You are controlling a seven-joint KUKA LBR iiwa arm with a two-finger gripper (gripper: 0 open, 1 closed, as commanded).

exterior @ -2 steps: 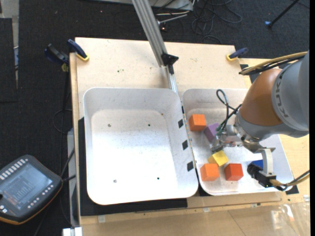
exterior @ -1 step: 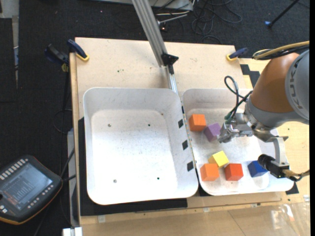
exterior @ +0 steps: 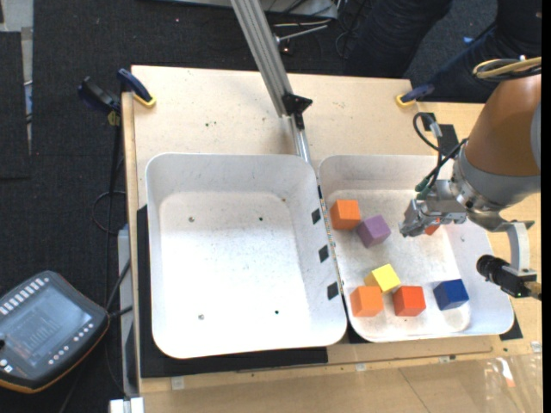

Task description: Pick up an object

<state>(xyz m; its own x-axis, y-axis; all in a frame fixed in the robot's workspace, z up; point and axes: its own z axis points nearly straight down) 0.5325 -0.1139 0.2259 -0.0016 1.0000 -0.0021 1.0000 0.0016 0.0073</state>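
Observation:
Several cubes lie in the right bin [exterior: 482, 321]: an orange cube [exterior: 346, 214] and a purple cube [exterior: 374, 231] at the back left. A yellow cube [exterior: 385, 277], a second orange cube [exterior: 367, 300], a red cube [exterior: 409, 300] and a blue cube [exterior: 450, 294] sit along the front. My gripper [exterior: 422, 224] hangs low over the bin's middle right, just right of the purple cube. A small red patch [exterior: 433, 228] shows at its tip; I cannot tell what it belongs to.
The left bin [exterior: 164, 231] adjoins the right one along a shared wall. A slanted metal pole [exterior: 263, 46] comes down to the bench behind the bins. A teach pendant [exterior: 43, 329] lies off the bench at lower left. Clamps [exterior: 129, 89] sit at the bench's back corners.

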